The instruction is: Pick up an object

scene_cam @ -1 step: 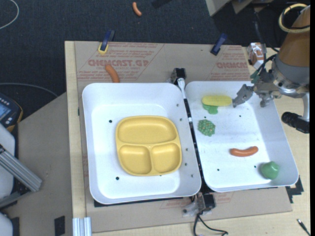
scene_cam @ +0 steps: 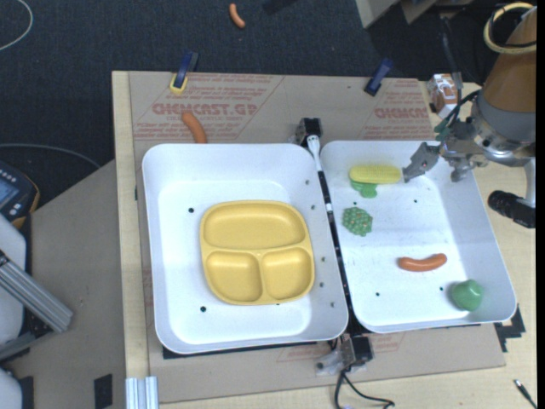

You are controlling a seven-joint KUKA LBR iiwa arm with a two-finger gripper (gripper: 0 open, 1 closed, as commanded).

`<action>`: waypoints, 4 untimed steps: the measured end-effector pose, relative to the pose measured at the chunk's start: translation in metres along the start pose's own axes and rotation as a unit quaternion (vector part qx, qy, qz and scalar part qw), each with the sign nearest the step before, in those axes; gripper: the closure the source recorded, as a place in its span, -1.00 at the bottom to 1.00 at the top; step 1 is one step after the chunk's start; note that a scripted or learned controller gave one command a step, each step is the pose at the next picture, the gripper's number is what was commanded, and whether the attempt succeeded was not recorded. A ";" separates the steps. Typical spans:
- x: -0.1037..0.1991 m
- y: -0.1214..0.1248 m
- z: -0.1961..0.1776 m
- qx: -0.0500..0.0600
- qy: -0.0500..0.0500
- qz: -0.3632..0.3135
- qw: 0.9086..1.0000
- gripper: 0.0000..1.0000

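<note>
In the right bin (scene_cam: 485, 228) lie a yellow corn cob (scene_cam: 375, 174) with a small green piece (scene_cam: 368, 190) against it, a green broccoli floret (scene_cam: 358, 221), an orange sausage (scene_cam: 422, 262) and a round green fruit (scene_cam: 466, 295). My gripper (scene_cam: 434, 170) hangs over the bin's far right part, just right of the corn cob. It is open with nothing between its fingers, and the left fingertip (scene_cam: 410, 172) is close to the cob's right end.
The left bin (scene_cam: 170, 228) holds a yellow three-compartment tray (scene_cam: 255, 251). An orange sausage (scene_cam: 195, 127) lies on the cardboard behind the left bin, and another (scene_cam: 237, 14) lies on the dark floor. Two clamps (scene_cam: 181, 72) (scene_cam: 378, 76) grip the board's far edge.
</note>
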State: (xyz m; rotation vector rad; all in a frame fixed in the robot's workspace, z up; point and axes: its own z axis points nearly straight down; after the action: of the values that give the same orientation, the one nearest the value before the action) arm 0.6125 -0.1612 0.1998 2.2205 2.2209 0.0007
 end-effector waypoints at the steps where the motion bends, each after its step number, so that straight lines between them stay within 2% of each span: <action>1: 0.008 -0.009 0.052 0.004 0.001 0.000 1.000 -1.00; 2: 0.009 -0.009 0.116 0.003 0.001 0.000 1.000 -1.00; 3: 0.009 -0.009 0.115 0.002 0.001 0.000 1.000 -1.00; 4: 0.009 -0.008 0.104 0.001 0.001 0.001 1.000 1.00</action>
State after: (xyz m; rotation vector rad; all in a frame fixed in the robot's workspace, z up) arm 0.6043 -0.1519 0.0957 2.2235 2.2204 0.0007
